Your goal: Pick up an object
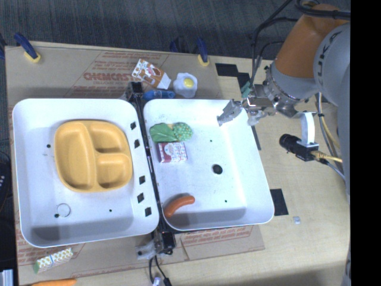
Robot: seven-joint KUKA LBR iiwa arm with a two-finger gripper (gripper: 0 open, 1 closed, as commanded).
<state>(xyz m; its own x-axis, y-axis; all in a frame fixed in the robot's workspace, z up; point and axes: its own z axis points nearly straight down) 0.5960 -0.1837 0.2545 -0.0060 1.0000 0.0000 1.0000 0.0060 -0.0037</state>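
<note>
In the right bin [250, 177] lie a green leafy toy vegetable [171, 131], a small red and white carton [172, 152] just below it, an orange hot dog [179, 204] near the front edge, and a small black disc [217, 170]. My gripper [237, 112] hovers over the bin's upper right corner, well right of the vegetable, with nothing between its fingers. Its fingers are spread apart.
The left bin [30, 159] holds a yellow divided tray [93, 155]. Behind the bins lie a snack packet [144, 71], a blue item [158, 93] and a white and yellow toy [186, 84]. A wrapped candy [53, 259] lies in front of the left bin.
</note>
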